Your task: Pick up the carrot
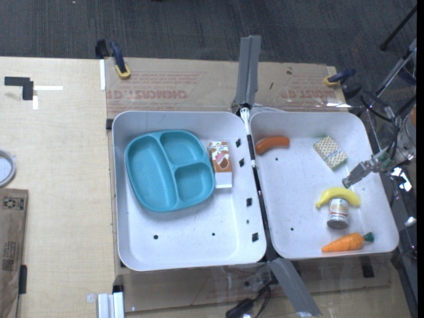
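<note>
Tool (354, 175) sits at the right edge of the right bin (298, 197), low over the rim area, just above the banana (338, 197); can't tell its state, it's small and blurred here. Nothing visibly in it. Carrot (344, 243) lies flat in the near right corner of the right bin, green end pointing right, just below the small can (338, 214) and apart from the tool. Table (53, 177) is light wood, with a brown cardboard sheet (199, 85) under and behind the bins, held by 2 clamps (119, 61) at the back corners. Floor (199, 12) beyond is dark grey carpet. Black marker tape (20, 85) and a roll of tape (5, 169) on the left of the table. Counts: 2 white bins. Left bin (179, 244): 1 blue divided plate (170, 170), 1 small snack box (220, 164) touching its right side. Right bin: 1 carrot, 1 banana, 1 can, 1 orange sausage-shaped item (272, 144) near the back left corner, 1 small patterned box (330, 152) near the back right. Banana rests on top of the can.
</note>
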`<state>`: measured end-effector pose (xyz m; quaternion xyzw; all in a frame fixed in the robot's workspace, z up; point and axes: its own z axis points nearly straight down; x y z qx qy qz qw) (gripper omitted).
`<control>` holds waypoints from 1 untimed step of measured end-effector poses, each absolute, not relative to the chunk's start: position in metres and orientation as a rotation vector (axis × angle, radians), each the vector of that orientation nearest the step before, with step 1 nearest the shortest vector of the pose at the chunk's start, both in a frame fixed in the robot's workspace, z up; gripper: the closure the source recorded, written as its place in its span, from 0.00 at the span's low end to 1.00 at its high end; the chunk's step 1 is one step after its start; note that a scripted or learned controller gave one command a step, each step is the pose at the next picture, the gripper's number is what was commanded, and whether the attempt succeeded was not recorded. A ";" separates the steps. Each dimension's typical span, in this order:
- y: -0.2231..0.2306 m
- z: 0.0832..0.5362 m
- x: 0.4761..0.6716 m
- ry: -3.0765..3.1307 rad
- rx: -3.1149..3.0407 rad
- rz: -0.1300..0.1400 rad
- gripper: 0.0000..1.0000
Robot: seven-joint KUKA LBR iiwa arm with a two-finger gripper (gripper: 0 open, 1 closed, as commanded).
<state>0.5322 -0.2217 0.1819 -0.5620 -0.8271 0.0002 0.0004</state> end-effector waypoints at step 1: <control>-0.219 0.091 0.478 -2.679 -1.641 -0.001 0.00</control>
